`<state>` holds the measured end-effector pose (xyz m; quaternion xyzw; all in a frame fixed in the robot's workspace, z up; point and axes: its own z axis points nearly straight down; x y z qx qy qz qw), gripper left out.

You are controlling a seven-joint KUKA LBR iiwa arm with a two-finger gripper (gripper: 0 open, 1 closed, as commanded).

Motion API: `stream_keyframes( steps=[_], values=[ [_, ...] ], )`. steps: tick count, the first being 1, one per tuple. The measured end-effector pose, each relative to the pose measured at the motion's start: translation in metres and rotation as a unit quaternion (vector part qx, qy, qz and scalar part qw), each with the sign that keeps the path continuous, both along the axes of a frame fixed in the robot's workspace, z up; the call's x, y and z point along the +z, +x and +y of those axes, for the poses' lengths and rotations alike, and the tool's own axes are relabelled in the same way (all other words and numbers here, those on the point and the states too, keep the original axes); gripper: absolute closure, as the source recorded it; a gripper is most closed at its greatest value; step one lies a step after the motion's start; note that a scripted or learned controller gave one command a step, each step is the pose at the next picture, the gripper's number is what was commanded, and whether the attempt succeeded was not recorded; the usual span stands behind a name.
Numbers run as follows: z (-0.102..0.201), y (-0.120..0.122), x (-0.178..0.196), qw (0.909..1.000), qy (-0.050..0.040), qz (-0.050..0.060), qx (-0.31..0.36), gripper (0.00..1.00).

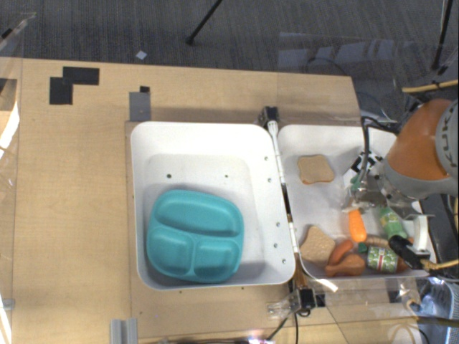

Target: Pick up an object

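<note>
- Candidate objects lie in the right bin (pixel 315 138): a carrot (pixel 356 225) stands nearly upright near the bin's middle, just below the gripper.
- At the right bin's near edge sit a bread slice (pixel 317 243), a brown sausage-like piece (pixel 346 264) and a green bottle (pixel 380 258) with a red label, all touching or crowded together.
- A second bread slice (pixel 315 168) lies flat toward the right bin's far side, well apart from the cluster.
- A green item (pixel 392 223) rests just beside the carrot, toward the right bin's outer wall; what it is cannot be told.
- Gripper (pixel 363 194): low over the right bin's middle, just above the carrot; whether it is open or closed cannot be told, and nothing is visibly held.
- Left bin (pixel 201 138), adjoining the right bin, holds a teal divided tray (pixel 194 233).
- Both bins rest on the wooden surface (pixel 72 213).
</note>
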<state>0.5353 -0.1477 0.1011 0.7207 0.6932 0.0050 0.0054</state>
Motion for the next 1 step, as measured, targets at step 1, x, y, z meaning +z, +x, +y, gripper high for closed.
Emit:
stream_keyframes(
  steps=[1],
  values=[
    [0.0667,0.0247,0.0844,0.9993,0.0008,0.000,0.038,1.00]
  ],
)
